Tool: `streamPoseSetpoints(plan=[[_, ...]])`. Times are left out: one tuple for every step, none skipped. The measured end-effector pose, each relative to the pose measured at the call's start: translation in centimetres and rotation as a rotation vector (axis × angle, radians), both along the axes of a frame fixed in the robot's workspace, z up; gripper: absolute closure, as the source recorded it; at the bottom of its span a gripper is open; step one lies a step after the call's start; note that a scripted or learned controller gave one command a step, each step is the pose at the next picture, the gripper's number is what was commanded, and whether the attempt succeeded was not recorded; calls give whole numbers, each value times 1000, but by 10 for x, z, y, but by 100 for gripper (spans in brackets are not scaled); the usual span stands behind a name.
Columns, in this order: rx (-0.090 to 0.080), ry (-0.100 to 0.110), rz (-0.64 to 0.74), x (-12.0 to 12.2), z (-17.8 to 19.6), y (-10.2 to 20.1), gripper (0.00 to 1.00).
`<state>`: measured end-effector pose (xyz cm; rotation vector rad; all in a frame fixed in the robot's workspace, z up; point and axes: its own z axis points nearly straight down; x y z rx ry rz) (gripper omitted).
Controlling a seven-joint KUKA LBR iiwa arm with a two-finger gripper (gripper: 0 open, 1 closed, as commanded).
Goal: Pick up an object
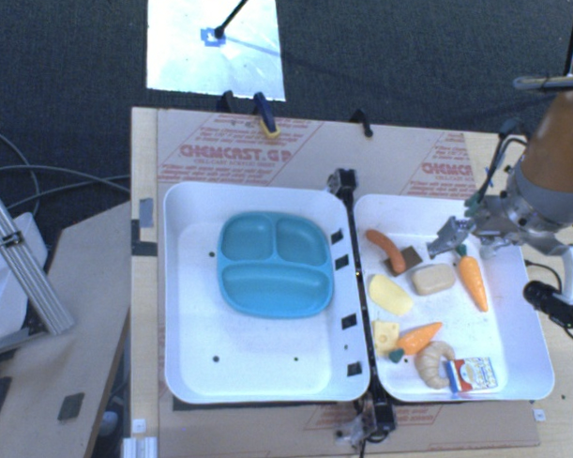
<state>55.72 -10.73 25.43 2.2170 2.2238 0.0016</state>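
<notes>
Right bin [535,368]: carrot [471,281] just below gripper [452,237].

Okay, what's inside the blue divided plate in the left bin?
The blue divided plate shows three bare compartments with no food in them. It covers the part of the left bin floor beneath it, so whatever lies under it cannot be seen.

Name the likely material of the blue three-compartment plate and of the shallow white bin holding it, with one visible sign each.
Blue three-compartment plate: probably moulded plastic, with even colour and soft rounded dividers. Shallow white bin: probably plastic too, smooth with rounded corners; the look leaves it open.
</notes>
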Motion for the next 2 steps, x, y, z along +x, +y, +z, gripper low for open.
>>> streamPoseSetpoints(plan=[[0, 4, -2, -4, -47, -8, 0], [1, 6, -2, -9, -109, -5, 0]])
